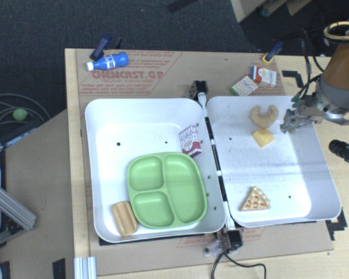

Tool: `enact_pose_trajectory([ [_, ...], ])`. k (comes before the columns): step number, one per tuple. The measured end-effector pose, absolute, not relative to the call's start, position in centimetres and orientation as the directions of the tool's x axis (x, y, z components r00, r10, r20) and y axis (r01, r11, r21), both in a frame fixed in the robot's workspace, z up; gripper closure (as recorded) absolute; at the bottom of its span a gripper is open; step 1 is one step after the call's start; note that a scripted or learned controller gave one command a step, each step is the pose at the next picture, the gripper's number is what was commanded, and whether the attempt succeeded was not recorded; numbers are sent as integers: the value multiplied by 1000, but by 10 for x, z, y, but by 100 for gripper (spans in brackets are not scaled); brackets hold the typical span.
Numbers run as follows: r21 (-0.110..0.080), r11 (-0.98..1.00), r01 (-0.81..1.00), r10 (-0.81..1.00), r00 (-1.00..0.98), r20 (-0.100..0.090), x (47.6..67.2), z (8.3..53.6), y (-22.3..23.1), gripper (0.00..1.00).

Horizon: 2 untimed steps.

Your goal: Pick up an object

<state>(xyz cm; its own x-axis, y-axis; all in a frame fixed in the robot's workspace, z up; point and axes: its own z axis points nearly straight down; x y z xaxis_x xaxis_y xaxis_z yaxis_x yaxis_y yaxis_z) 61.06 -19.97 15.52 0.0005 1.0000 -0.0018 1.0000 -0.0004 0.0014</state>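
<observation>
The gripper [291,122] hovers at the right bin's [314,208] far right edge, whether spread or pinched I cannot tell. Just beside it lie a tan croissant [264,115] and yellow cheese block [263,137]; a pizza slice [255,200] sits near the front edge.

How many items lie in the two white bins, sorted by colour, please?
Green: 1, the divided plate
Tan: 2, bread piece and croissant
Yellow: 1, block
Red and white: 1, packet
Orange: 1, pizza slice
Total: 6
</observation>
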Motion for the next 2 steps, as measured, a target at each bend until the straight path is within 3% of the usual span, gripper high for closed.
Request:
enact_pose_trajectory([
  [1, 0, 0, 1000, 1000, 0, 0, 610, 154, -199, 0],
  [2, 0, 1, 1000, 1000, -1, 1, 666, 84, -161, 0],
])
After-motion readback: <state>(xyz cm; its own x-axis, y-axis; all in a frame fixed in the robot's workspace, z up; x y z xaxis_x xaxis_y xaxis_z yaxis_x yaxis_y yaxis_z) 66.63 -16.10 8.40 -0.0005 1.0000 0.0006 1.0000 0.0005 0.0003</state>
